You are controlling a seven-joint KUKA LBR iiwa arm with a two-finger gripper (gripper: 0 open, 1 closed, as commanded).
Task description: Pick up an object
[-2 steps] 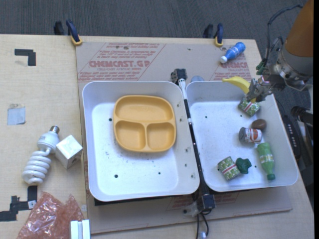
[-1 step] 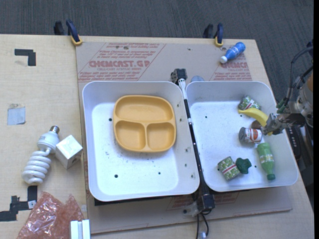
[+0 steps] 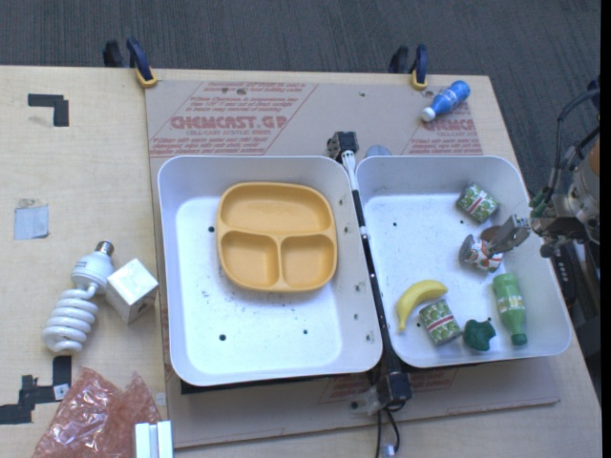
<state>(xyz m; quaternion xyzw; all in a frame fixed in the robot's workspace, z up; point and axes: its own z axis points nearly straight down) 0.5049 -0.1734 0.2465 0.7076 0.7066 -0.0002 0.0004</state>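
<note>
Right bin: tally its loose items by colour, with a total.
Green, in the right bin: 4: can, can, bottle, broccoli
Yellow: 1: banana
Grey-and-red: 1: crumpled item beside the tool
Total: 6

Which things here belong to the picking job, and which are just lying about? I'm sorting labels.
Job: gripper; right bin; banana; green bottle; two cans; broccoli; crumpled item.

Lying about: yellow tray; bulb; cube; blue bottle; red wrap.

Spiral bulb, white cube, blue bottle — perhaps crinkled pink wrap
</note>
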